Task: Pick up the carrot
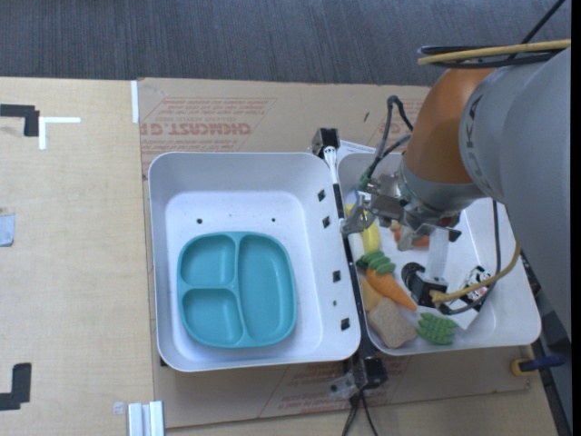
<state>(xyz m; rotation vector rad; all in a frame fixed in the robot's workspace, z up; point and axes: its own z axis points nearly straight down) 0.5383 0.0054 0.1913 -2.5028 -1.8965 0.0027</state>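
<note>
The gripper [399, 228] hangs over the right bin [508, 330], where the carrot [392, 286] lies near the left wall between corn [370, 237] and bread [391, 323]. Whether it is spread or closed cannot be told; a clean grasp likely means descending just nearer the camera, straddling the orange body.

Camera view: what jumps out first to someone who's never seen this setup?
The grey arm with its orange band dominates the right side, bent low over the right bin. Under it sits a small heap of toy food: a carrot with green top, a yellow piece, a tan bread-like slice and a green piece. In the left bin lies a teal divided plate.
</note>
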